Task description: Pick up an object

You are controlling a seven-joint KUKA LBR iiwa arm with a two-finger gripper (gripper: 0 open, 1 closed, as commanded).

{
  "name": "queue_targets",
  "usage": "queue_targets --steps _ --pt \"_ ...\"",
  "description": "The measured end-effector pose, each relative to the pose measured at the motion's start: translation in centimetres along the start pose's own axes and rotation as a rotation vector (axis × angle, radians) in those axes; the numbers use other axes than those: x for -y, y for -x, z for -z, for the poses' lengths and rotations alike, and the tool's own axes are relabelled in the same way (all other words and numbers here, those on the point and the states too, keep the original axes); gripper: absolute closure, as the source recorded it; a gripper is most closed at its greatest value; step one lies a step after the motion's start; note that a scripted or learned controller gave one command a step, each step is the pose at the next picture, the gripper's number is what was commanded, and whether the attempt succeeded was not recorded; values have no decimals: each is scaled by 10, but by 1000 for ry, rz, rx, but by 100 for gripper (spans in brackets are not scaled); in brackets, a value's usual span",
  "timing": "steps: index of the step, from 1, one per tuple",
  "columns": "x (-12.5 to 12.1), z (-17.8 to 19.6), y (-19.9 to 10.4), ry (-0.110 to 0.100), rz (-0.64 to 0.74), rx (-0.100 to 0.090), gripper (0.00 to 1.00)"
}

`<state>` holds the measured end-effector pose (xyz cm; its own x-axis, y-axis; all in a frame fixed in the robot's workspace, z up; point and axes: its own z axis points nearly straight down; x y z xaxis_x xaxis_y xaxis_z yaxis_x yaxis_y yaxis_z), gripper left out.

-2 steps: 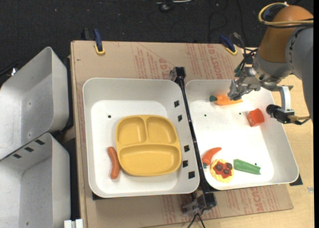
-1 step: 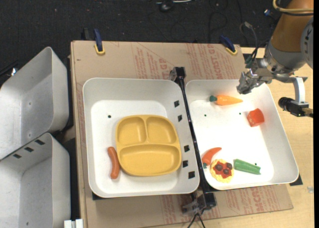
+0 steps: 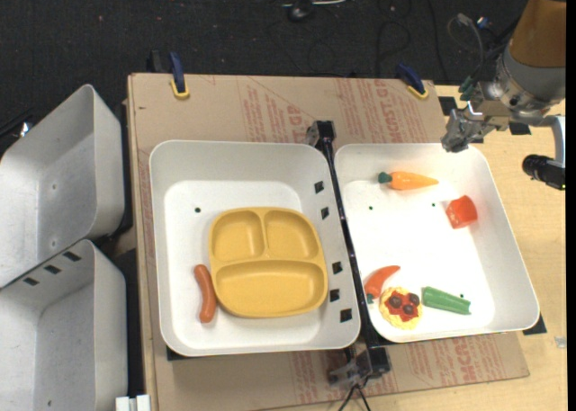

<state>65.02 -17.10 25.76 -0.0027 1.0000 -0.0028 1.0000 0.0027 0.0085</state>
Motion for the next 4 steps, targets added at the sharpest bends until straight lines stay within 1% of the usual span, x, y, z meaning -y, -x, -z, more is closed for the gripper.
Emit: queue_targets --steps 1,2,3,4 --pt "23 -5 -39 -10 3 -3 100" --pt "42 2 -91 -10 5 -5 100" --pt "66 -12 -143 -12 5 -5 100" --pt "83 -25 -193 -12 4 -4 100"
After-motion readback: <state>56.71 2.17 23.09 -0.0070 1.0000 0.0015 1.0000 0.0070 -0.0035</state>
